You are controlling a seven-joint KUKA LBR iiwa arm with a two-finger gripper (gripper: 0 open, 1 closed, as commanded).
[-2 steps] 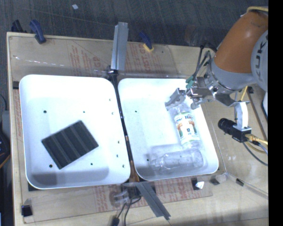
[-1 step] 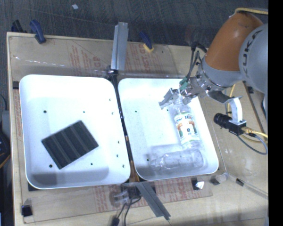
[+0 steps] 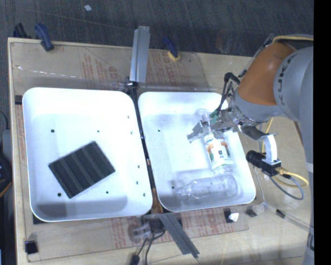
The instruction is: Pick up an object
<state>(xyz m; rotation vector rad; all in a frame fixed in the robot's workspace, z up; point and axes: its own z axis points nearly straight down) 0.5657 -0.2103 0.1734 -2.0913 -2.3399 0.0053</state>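
Two bins, with my gripper [image 3: 205,127] down in the right bin [image 3: 165,148].
I can't tell its grip state; it sits at the white labelled bottle [image 3: 218,150], beside a clear bottle [image 3: 207,187]. Left bin [image 3: 38,120] holds a black ribbed panel [image 3: 81,168].

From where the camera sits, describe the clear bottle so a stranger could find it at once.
Look in the right bin, along its near wall. The clear bottle lies on its side there, see-through and unlabelled. The white bottle just above it carries a green and orange label.
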